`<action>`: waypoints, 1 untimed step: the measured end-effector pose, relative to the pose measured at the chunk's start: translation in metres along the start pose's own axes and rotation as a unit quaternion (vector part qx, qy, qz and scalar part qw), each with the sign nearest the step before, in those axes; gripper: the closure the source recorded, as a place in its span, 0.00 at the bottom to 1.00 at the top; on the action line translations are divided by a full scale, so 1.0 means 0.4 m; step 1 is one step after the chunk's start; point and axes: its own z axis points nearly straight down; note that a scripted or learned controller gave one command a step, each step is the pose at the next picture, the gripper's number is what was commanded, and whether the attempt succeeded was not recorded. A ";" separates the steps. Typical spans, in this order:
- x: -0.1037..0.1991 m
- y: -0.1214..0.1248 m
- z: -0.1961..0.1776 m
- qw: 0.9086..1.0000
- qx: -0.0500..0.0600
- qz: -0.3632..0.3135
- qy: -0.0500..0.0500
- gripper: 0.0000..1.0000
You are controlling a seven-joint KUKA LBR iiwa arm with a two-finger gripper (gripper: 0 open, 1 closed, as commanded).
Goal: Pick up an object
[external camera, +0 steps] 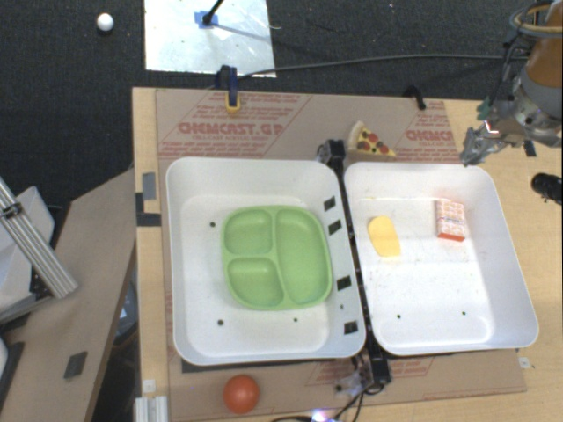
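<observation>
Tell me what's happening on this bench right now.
A robot arm reaches in from the right, its pincer hovering over the far right corner of the right bin, holding nothing that can be seen. That bin holds a yellow block and a small red-and-white box. The left bin holds a green divided tray. A toy pizza slice and an orange ball lie outside the bins.

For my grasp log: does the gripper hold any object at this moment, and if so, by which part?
Nothing is held. The gripper hangs above the right bin's far rim, apart from the yellow block and the small pink carton lying inside.
</observation>
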 end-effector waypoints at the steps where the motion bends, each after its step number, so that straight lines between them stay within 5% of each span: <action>1: 0.122 -0.019 0.014 1.000 0.003 -0.001 0.002 1.00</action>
